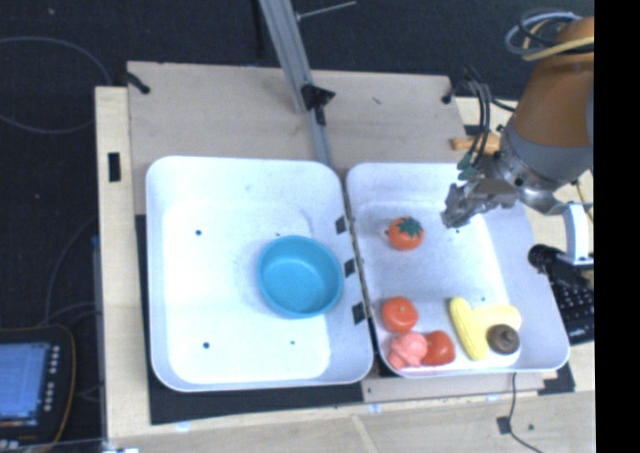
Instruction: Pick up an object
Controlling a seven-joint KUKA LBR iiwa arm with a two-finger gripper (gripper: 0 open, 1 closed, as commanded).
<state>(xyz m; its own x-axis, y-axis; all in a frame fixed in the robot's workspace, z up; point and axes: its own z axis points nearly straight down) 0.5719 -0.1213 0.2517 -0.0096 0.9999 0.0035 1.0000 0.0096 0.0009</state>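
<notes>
In the right bin (pixel 520 241) lie several toy foods: a red tomato with a green stem (pixel 404 233) near the middle, an orange-red fruit (pixel 399 314) lower down, a pink piece (pixel 406 350) and a red piece (pixel 438 347) at the front edge, and a yellow corn cob (pixel 467 327) beside a yellow-and-brown piece (pixel 501 331). My gripper (pixel 458 211) hangs over the right bin, just right of the tomato and above it, with nothing seen between its fingers.
The left bin (pixel 190 241) holds a blue bowl (pixel 298 276). A grey metal pole (pixel 290 51) slants in from the top to the bins' divider. A black keyboard-like device (pixel 570 296) sits at the right of the bench.
</notes>
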